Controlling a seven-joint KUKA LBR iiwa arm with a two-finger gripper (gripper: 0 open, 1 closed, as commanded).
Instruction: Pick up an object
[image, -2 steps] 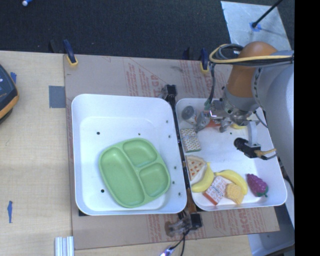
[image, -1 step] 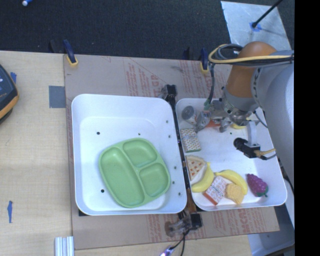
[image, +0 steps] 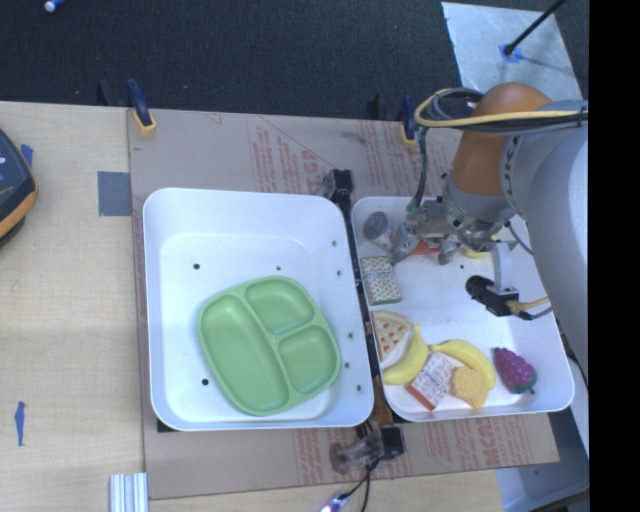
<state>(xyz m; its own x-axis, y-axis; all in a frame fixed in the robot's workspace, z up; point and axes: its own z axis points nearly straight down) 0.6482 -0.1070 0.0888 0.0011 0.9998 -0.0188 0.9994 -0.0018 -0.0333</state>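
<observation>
Camera view: grey arm with orange band (image: 497, 130) reaches in from the right, hand (image: 425, 240) low over the far end of the right shallow white bin (image: 560, 390). Can't tell how the hand is set; metal parts there are cluttered. Small grey round object (image: 376, 228) sits just left of the hand, in the bin's far-left corner. Patterned rectangular packet (image: 380, 280) lies near, toward the camera along the left wall. Well apart at the near end: toy pizza slice (image: 390, 335), yellow toy banana (image: 452, 358), purple toy grape bunch (image: 514, 369). Left white bin (image: 170, 215) holds a green three-compartment plastic tray (image: 268, 343). Both bins sit on the bench (image: 60, 330).
</observation>
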